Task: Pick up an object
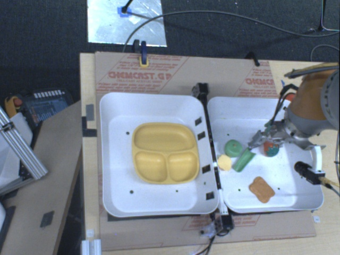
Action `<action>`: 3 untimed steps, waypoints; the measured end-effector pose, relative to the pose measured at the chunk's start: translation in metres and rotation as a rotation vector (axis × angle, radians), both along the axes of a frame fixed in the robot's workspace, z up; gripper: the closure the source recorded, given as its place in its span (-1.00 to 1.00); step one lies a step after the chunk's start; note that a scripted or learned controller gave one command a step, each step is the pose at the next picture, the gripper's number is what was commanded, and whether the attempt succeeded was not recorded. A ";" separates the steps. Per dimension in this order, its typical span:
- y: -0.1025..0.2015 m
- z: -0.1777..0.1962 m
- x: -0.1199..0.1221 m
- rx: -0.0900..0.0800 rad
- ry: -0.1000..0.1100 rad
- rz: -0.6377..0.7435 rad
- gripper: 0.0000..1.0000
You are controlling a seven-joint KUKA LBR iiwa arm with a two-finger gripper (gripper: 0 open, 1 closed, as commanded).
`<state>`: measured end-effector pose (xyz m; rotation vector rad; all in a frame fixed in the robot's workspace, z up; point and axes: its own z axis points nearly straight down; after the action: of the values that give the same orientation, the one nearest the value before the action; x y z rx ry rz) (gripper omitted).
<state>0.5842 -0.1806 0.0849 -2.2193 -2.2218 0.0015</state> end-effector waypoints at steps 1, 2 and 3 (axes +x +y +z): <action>-0.001 0.014 0.002 -0.002 -0.006 0.000 1.00; 0.004 0.075 0.010 -0.002 -0.009 0.004 1.00; 0.009 0.139 0.010 -0.002 -0.009 0.005 1.00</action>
<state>0.5946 -0.1716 0.2236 -2.2193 -2.2326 -0.0059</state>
